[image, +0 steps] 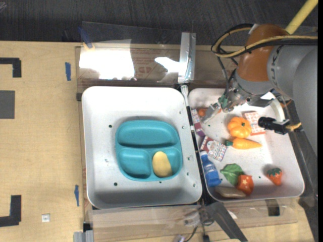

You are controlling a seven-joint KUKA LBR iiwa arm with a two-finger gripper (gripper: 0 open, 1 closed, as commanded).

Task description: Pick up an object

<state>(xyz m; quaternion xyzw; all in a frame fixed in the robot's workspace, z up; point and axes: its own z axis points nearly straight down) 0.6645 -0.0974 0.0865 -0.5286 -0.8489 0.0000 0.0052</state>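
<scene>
My gripper [218, 107] hangs low over the far left part of the right bin [290, 158], under the orange-banded wrist [257, 59]. Just left of it lies a small orange piece [202, 112]. To its lower right sit an orange pumpkin [238, 127] and, below that, a carrot [246, 144]. A red-and-white box [253, 123] lies beside the pumpkin. A blue bottle [209, 169] and a printed packet [216, 149] lie along the bin's left wall. Nothing can be made out in the gripper's grasp.
The left bin [96, 135] holds a teal divided tray [141, 140] with a yellow potato-like item [161, 164] in its lower right compartment. A green pepper [232, 171], a red fruit [246, 183] and a small tomato [275, 175] sit near the right bin's front edge.
</scene>
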